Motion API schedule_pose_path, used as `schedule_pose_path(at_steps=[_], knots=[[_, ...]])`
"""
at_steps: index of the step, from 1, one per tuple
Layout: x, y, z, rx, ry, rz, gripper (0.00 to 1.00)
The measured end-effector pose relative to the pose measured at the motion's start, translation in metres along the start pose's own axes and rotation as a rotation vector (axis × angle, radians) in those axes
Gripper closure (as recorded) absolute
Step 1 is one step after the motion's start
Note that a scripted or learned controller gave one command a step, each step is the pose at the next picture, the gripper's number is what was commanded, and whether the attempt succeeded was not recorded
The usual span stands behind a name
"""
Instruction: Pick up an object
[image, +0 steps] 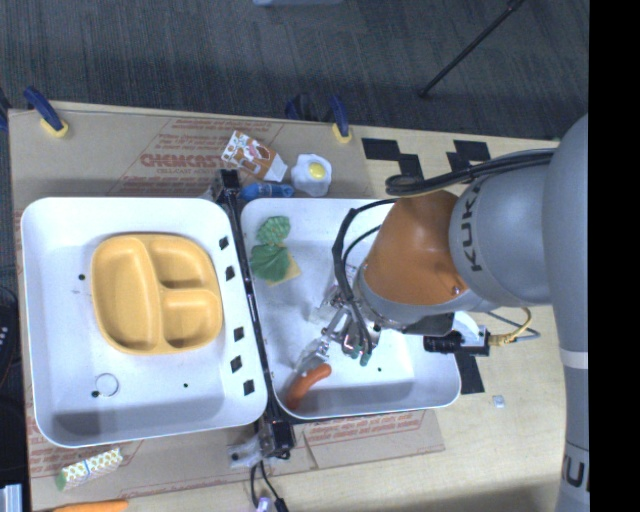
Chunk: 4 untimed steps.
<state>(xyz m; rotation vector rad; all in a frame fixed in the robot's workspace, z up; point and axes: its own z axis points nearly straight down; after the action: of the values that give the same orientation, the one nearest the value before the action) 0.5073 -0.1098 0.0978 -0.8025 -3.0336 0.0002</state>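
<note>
**Orange sausage-shaped toy waits below the gripper, not yet gripped**

Orange sausage-shaped toy (309, 380) lies on the floor of the right bin (432, 392), close to that bin's near wall and near its left corner, with its long axis tilted a little so one end points up toward the gripper (345, 338). The gripper hangs just above and to the right of it, the toy's upper end almost under the metal parts at the tip. Those parts are a blur of grey and glints, and I cannot tell whether the tool stands wide or narrow; nothing can be seen caught in it.

Judging by its look, the toy is small, light and smooth-skinned, probably plastic or rubber, so weight should be no trouble but slip may be. A rounded, glossy body tends to squirt out if pinched near an end. The safer hold seems to be across the middle of its length, with the grip closing across the short width rather than along the long axis. The near wall of the right bin sits close beside it, which could crowd one side of the grasp.

Further up the right bin, well apart from the toy, lie a green leafy piece (272, 229) and a green and yellow piece (273, 264), both flatter and likely harder to pinch. The left bin (45, 300) holds a yellow divided tray (157, 293).
</note>
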Motion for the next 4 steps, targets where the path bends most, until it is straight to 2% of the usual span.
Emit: schedule_pose_path(at_steps=[1,2,3,4], knots=[[-0.046,0.005,0.006,0.000,-0.004,-0.395,0.00],[-0.012,0.008,0.006,0.000,-0.001,-0.721,0.00],[0.009,0.007,-0.002,0.001,-0.008,-0.953,0.00],[0.011,-0.001,-0.005,0.002,-0.019,-1.124,0.00]])
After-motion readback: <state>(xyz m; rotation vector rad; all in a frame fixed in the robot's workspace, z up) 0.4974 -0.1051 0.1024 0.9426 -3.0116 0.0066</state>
